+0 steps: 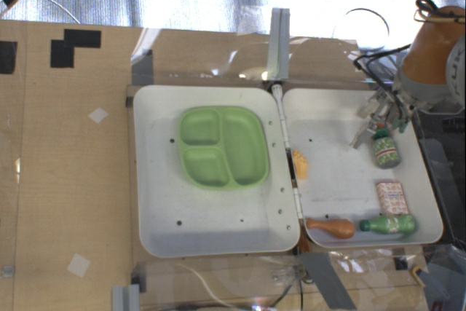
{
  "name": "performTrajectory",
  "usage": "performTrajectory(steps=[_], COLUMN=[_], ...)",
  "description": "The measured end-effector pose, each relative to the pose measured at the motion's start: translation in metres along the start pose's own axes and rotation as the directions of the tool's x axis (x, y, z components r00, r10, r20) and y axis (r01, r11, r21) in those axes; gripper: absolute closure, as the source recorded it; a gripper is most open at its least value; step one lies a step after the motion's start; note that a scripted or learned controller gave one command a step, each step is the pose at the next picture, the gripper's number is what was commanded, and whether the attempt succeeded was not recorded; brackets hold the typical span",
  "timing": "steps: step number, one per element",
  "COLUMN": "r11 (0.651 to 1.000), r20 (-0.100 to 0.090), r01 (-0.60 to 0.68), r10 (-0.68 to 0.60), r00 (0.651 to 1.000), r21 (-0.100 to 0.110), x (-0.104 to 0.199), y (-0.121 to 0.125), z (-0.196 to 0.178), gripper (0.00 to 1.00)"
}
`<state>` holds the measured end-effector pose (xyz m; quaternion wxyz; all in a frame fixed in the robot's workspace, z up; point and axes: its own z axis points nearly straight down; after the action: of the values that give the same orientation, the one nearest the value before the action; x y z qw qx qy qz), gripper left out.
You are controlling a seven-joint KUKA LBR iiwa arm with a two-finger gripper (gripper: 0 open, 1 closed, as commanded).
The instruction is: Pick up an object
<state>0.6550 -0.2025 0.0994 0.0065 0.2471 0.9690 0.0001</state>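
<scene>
My gripper (377,129) hangs over the upper right part of the right bin (331,120), reaching in from the right. Its fingers look spread apart, one (359,137) slanting down to the left. A small green jar with a patterned label (386,149) stands just below them, its pale cap close to the fingertips. I see nothing clamped between the fingers. Lower in the same bin lie a pink box (392,197), a green bottle on its side (389,225) and an orange-brown pear-shaped piece (331,227). A small yellow item (299,165) rests against the divider.
The left bin (156,215) holds a green divided plate (222,147). A grey upright post (279,44) stands behind the wall between the bins. Black cables (378,58) trail near the arm's orange band (433,47).
</scene>
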Motion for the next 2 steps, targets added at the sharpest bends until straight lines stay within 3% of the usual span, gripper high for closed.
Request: performTrajectory(steps=[1,2], r11=[1.000,0.997], r20=[0.010,-0.001], r01=[0.009,-0.075], r10=[-0.009,0.075], r00=[1.000,0.997], r21=[-0.002,-0.003], x=[-0.002,0.109], y=[0.004,0.029], z=[-0.014,0.008], gripper=[1.00,1.00])
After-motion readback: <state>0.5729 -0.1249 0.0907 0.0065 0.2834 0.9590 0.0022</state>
